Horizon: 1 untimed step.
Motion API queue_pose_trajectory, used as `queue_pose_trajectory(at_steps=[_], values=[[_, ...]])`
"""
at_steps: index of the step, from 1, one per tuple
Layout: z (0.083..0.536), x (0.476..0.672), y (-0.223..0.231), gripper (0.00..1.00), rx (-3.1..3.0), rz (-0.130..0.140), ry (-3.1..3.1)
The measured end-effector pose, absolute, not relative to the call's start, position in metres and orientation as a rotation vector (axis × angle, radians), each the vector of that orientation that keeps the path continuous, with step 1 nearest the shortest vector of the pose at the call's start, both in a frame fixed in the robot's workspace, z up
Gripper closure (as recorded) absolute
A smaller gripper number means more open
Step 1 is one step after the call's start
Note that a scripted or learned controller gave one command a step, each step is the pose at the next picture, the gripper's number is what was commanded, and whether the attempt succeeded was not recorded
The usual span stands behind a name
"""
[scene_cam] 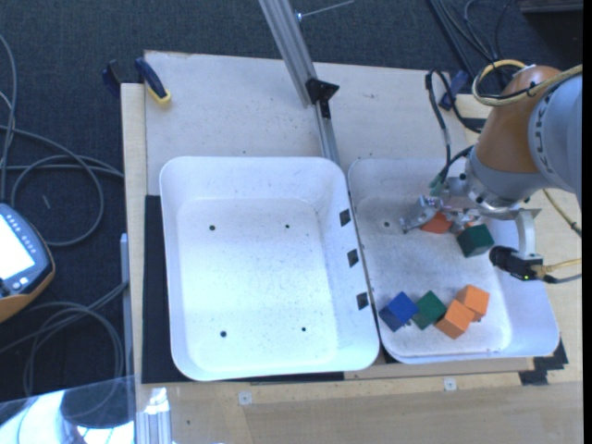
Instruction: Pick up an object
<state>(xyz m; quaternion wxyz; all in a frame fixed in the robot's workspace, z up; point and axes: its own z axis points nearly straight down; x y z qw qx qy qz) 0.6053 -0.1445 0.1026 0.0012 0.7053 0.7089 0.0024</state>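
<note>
1. The arm (546, 118) reaches in from the right, its grey body bent downward.
2. The orange band (507, 128) sits above the wrist, facing the camera.
3. The tool (433, 218) hangs low at the arm's left end (its metal parts point left); its finger state cannot be made out.
</note>
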Motion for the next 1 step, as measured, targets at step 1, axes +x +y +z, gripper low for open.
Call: queue_pose_trajectory(at_steps=[1], values=[[0.0999,0.6041,-0.1479,0.00,2.219,0.001,2.222]])
